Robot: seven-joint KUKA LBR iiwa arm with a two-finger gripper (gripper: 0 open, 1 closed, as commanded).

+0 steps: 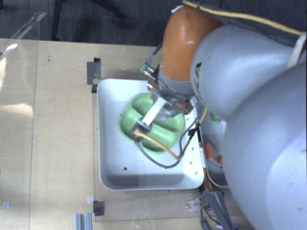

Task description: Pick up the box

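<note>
A pale green, rounded box (158,133) lies in the upper middle of the left white bin (144,178). My gripper (169,105) hangs right over the box's far right part, under the grey wrist and the orange band (184,42). The arm covers the top right of the box. Whether the gripper touches the box cannot be made out from here.
The large grey arm covers most of the right bin (214,174); a small orange thing (209,151) and a bit of green (216,118) show at that bin's left edge. The left bin's near and left floor is bare. Black clamps (96,70) hold the bin's corners.
</note>
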